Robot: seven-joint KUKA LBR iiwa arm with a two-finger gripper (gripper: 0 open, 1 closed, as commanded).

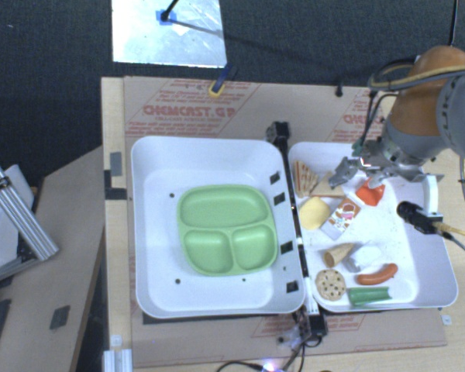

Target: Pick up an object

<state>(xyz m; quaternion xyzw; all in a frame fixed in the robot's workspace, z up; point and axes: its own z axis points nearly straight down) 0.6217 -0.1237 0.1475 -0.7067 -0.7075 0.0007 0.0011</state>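
Observation:
My gripper (358, 178) hangs over the back of the right bin (442, 285), reaching in from the right. Just below and in front of it lies a red-orange toy (370, 194), touching or very close to the gripper; nothing shows as lifted. Other toy foods in this bin: a waffle wedge (304, 178), a yellow cheese block (313, 212), a small printed carton (342, 216), a cone (337, 254), a white piece (366, 254), a sausage (376, 273), a cookie (330, 284) and a green pod (369, 294).
The left bin (151, 169) holds a green divided plate (225, 229) in its middle. A raised divider with black clips (288, 215) separates the two bins. Bare bin floor lies at the right bin's right side, in front of the arm.

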